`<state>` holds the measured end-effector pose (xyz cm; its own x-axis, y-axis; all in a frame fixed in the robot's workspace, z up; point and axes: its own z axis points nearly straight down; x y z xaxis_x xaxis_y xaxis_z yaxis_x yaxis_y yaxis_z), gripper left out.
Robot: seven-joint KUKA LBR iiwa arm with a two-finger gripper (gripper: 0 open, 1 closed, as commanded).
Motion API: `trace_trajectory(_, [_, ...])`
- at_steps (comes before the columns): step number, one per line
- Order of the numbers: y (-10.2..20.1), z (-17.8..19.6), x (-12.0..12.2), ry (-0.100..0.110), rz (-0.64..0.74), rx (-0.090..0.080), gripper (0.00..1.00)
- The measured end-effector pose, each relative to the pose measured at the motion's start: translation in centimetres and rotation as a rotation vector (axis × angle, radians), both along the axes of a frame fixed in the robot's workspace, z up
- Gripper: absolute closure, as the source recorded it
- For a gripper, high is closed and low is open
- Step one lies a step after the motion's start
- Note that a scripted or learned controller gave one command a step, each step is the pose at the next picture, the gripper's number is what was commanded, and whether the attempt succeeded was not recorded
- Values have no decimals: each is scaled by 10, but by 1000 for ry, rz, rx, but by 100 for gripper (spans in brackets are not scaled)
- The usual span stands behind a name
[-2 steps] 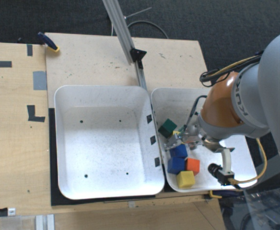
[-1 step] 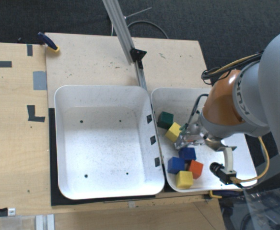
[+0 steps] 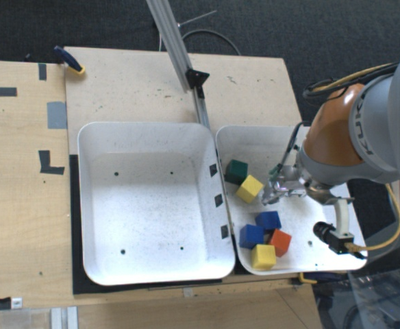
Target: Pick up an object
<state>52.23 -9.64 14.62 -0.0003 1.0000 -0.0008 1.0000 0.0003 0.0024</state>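
The right bin [image 3: 255, 137] holds several small blocks. A dark green block [image 3: 236, 171] lies toward the left wall, with a yellow block [image 3: 250, 188] just below it. Lower down sit two blue blocks [image 3: 268, 221] [image 3: 251, 236], an orange-red block [image 3: 280, 241] and another yellow block [image 3: 263, 256], bunched together. My gripper [image 3: 273, 190] hangs low over the bin's middle, just right of the upper yellow block. Its metal tips are small and blurred against the white floor, and nothing shows between them.
The left bin [image 3: 145, 201] stands beside the right one, sharing a raised rim. A slanted metal pole [image 3: 176, 40] crosses the bench top down to the bins' junction. A blue-and-yellow clamp [image 3: 70, 59] lies at the bench's far left corner.
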Motion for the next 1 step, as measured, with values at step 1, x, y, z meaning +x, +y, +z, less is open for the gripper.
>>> trace_trajectory(1, [1, 62, -2, -2, 1, 0, 100])
